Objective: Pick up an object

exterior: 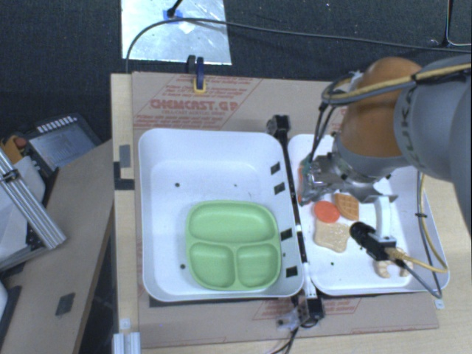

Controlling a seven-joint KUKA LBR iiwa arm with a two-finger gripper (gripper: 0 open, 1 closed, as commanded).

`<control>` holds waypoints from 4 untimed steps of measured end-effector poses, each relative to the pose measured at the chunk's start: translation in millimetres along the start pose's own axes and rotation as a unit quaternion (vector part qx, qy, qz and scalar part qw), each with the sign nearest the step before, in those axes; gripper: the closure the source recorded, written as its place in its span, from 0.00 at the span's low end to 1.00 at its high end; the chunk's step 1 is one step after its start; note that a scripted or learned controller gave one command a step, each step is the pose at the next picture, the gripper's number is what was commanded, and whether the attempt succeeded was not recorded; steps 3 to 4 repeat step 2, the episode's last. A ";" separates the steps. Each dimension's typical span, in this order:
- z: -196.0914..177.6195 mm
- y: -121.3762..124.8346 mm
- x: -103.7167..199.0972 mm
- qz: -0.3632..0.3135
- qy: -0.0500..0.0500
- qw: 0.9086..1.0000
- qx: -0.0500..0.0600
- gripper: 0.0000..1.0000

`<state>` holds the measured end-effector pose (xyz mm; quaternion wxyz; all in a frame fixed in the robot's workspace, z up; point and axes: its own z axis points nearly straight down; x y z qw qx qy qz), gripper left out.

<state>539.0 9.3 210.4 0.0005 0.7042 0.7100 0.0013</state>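
Gripper (313, 184) low in right bin (420, 282), finger state unclear; orange round piece (327, 212), cracker (346, 206), bread slice (331, 235) just below it.

The bench is seen from a single fixed camera set above it and tilted downward, so that both white bins are taken in at a slant rather than straight from overhead. The left bin (147, 198) is placed near the middle of the frame, and the right bin (413, 282) is shown toward the right side, partly covered by the arm (413, 116), which is seen entering from the right edge. The far edge of the bench is found toward the top of the frame, the near edge toward the bottom. A moderate distance is kept: the cardboard sheet (199, 98) under the bins and some dark floor (59, 43) beyond the bench are also included.
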 end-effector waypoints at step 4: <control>-8.4 49.7 87.4 0.000 0.000 1.000 -0.001 1.00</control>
